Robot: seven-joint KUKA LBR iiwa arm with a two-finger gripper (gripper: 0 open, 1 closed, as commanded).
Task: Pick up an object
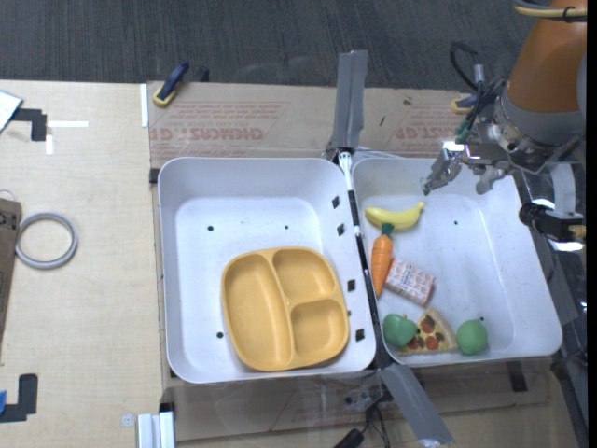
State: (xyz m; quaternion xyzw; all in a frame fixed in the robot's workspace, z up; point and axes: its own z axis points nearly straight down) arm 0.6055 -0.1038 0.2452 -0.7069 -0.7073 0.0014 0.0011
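The gripper [459, 169] hangs over the right bin's [522, 250] far edge, jaws spread wide with nothing between them. Below it lie a banana [395, 216], carrot [381, 260] and other toy foods.

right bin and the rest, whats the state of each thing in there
gripper: open, above the right bin's far edge, holding nothing
banana: lying flat by the divider
carrot: lying flat, leaf end toward the banana
pink box: lying flat
pizza slice: flat, between two green fruits
yellow plate: right side up in the left bin
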